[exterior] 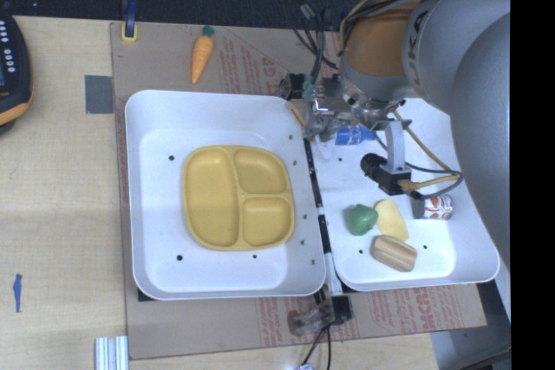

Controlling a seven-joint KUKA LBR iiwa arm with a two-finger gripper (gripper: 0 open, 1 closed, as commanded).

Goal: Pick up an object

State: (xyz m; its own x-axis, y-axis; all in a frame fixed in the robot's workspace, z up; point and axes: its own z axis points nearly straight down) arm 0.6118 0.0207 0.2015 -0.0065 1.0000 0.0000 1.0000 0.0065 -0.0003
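My gripper (334, 121) hangs low over the far left corner of the right bin (473, 269), close to the wall between the two bins. A small blue object (354, 136) lies just beside or under it, partly hidden by the wrist. Nearer the front of that bin lie a green lump (362, 218), a pale yellow piece (392, 219) and a tan bread-like roll (394, 253). A red and white can (438, 207) rests to their right. I see nothing held in the gripper.
The left bin (147, 186) holds a yellow divided plate (238, 196). A toy carrot (201, 55) lies on the bench beyond the bins. A black and yellow device (12, 69) sits at the left edge. The arm's bulk and its cables (425, 179) cover the right bin's far part.
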